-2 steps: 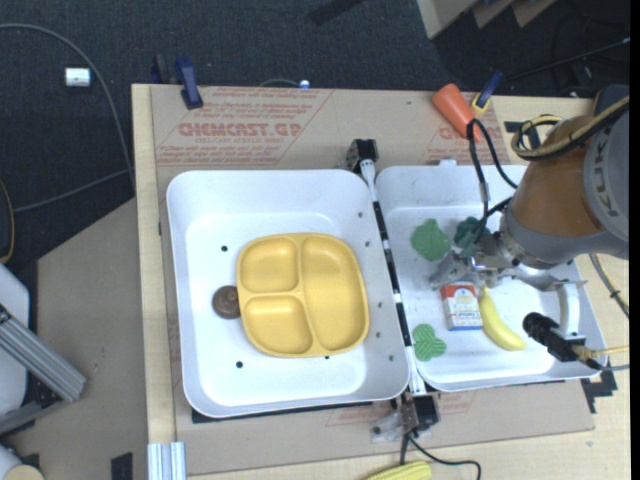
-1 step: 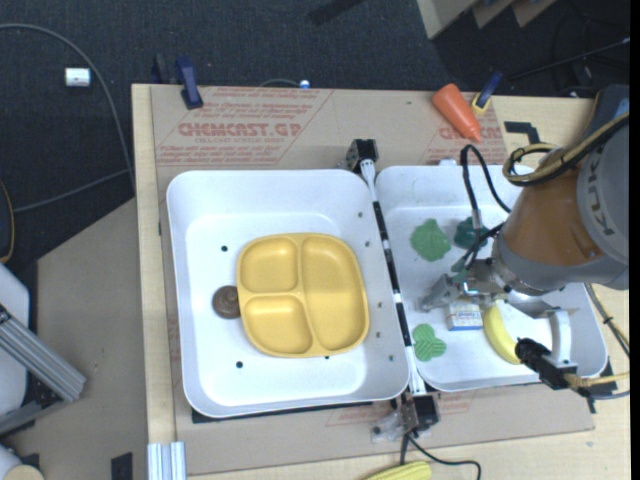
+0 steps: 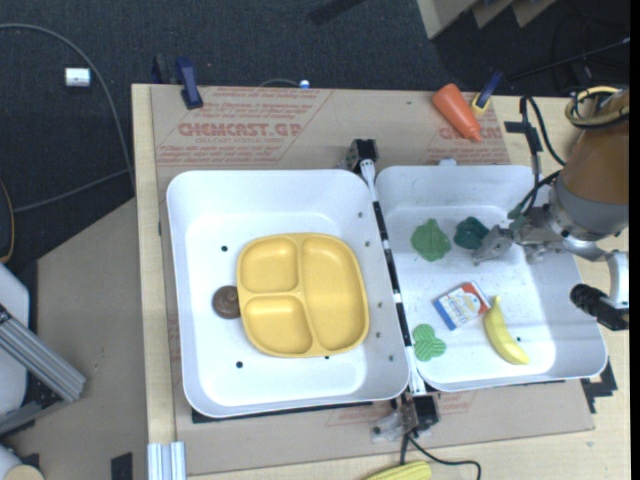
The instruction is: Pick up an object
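Observation:
The right bin [image 3: 560, 358] holds several small objects. A light green leafy piece [image 3: 431, 240] and a dark green lump [image 3: 469, 233] lie at its back. A small blue, red and white carton [image 3: 461, 305] and a yellow banana [image 3: 504, 334] lie near the middle. Another green piece [image 3: 429, 343] rests at the bin's front left corner. My gripper [image 3: 492, 242] reaches in from the right and sits low, just right of the dark green lump. Nothing shows as held by it.
The left bin [image 3: 200, 208] carries a yellow divided plate [image 3: 303, 295] with a brown round thing [image 3: 226, 302] beside its left rim. An orange carrot-like toy [image 3: 458, 113] lies on the bench behind the right bin. A dark clamp [image 3: 362, 154] stands between the bins.

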